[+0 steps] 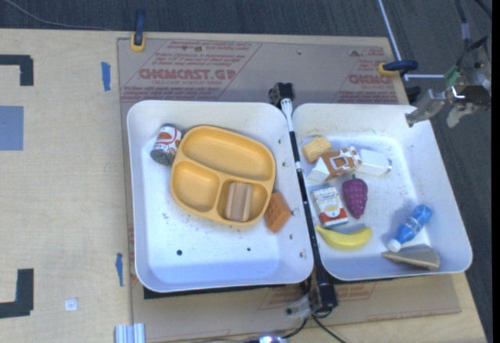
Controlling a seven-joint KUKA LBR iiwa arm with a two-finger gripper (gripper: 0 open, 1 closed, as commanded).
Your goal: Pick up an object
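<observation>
Nearest, right bin (449, 201): one grey-tan wedge (412, 257), one blue bottle (409, 226), one banana (344, 236), one small carton (330, 205) with unreadable print, one purple grape bunch (355, 196), one orange-white packet (343, 161), one tan block (316, 148). Left bin (148, 255): one yellow three-compartment tray (223, 174) holding one tan piece (239, 201), one orange chunk (277, 212), one can (165, 144). Beyond, cardboard (258, 68) printed "CHEMCAST". Gripper (437, 103) at the right bin's far corner; whether the fingers are open or closed cannot be told.
</observation>
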